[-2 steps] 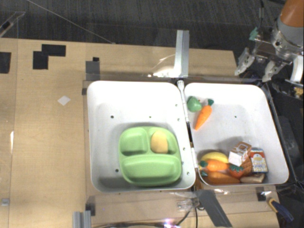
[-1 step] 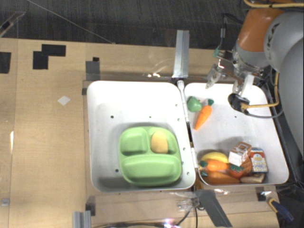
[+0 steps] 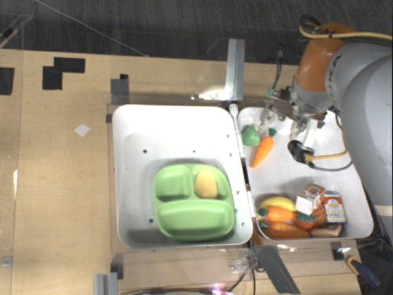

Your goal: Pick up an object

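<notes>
A toy carrot [image 3: 263, 150] with a green top [image 3: 250, 135] lies tilted in the far left part of the right bin [image 3: 344, 171], against the divider. My gripper [image 3: 285, 126] hangs over the bin's far end, just right of and above the carrot. Its fingers [image 3: 268, 119] stand apart, open, and nothing sits between them. A heap of toy food fills the bin's near end: a yellow banana [image 3: 276, 202], an orange piece [image 3: 280, 215], a small carton [image 3: 309, 198] and a printed box [image 3: 333, 206].
The left bin [image 3: 132, 165] holds a green divided plate [image 3: 193, 211] with a yellow rounded piece [image 3: 206, 183] in its upper right compartment. A metal post [image 3: 236, 72] stands behind the divider between the bins. A black cable [image 3: 319, 158] loops from the wrist over the right bin.
</notes>
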You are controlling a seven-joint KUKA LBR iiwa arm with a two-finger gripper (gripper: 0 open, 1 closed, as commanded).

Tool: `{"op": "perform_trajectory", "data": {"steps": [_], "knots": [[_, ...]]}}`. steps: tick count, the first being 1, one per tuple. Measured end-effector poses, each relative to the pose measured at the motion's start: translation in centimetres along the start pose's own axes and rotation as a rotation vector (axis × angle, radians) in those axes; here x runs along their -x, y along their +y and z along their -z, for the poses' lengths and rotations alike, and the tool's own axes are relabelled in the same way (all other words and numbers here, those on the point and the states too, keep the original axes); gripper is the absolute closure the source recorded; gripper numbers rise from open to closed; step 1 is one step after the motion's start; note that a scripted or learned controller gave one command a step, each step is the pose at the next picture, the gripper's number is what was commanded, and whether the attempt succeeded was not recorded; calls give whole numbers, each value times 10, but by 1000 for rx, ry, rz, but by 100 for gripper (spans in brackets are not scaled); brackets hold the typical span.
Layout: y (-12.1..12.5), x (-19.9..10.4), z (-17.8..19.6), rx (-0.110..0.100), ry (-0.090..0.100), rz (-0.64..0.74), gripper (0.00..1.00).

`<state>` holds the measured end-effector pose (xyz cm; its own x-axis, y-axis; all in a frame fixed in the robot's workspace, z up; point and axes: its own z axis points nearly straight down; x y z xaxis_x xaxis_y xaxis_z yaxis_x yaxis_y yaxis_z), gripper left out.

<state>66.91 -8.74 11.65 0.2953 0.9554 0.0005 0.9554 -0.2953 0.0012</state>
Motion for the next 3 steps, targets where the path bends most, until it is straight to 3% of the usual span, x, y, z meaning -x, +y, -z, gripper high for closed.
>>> {"op": "perform_trajectory", "data": {"steps": [1,2,3], "knots": [[-51,25,-26,11,3,7,0],[-49,21,-13,19,8,9,100],[-69,-39,70,3,2,12,100]]}}
